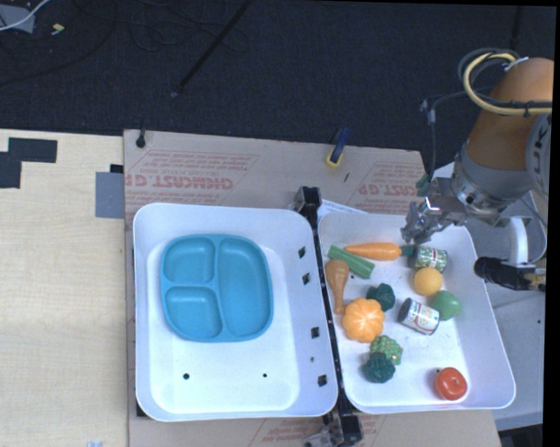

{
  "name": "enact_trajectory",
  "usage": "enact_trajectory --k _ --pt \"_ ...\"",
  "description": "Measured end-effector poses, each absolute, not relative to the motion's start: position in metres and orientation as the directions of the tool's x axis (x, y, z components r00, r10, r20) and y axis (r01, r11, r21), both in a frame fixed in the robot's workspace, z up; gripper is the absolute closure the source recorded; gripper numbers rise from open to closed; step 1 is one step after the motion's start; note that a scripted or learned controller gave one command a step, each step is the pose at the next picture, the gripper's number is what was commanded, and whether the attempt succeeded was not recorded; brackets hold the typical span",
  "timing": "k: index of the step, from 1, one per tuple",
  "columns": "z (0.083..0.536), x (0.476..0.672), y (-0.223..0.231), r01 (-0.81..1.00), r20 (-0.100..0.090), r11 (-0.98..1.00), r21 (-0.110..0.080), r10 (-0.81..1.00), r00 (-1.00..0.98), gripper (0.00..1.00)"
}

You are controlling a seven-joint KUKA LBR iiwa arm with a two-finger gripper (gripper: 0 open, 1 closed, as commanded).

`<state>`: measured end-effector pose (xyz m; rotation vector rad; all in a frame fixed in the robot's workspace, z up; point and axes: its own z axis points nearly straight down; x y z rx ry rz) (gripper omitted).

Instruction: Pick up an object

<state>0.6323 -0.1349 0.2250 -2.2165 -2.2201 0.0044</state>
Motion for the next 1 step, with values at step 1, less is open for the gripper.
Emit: enact_trajectory --k 1 --pt "0.2306 0.6299 -0.0767 1.000 0.003 0.006 -0.008 1.000 -0.006 1.00"
